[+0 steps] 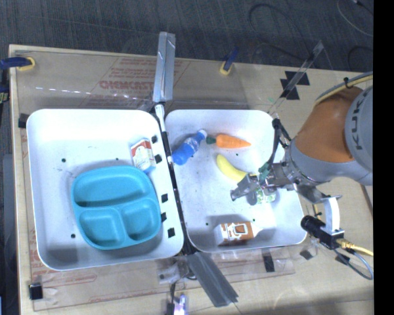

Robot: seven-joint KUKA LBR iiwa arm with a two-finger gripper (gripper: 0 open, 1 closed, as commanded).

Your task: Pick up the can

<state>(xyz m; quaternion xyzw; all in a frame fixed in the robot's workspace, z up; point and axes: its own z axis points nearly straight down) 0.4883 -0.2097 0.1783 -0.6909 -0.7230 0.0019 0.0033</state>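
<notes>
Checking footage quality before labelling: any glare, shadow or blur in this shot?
Camera view: glare streaks the clear sheet behind the bins; the left bin's white floor is washed out; the blue tray casts a soft shadow; the gripper area is soft, small detail unreadable.

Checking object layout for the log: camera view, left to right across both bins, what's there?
Blue tray → red-and-white can → blue bottle → carrot, with banana and orange carton nearer in the same stretch → gripper.

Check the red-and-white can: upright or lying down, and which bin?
Lying on its side, it seems: the can rests in the left bin, against the divider, just above the blue tray.
</notes>
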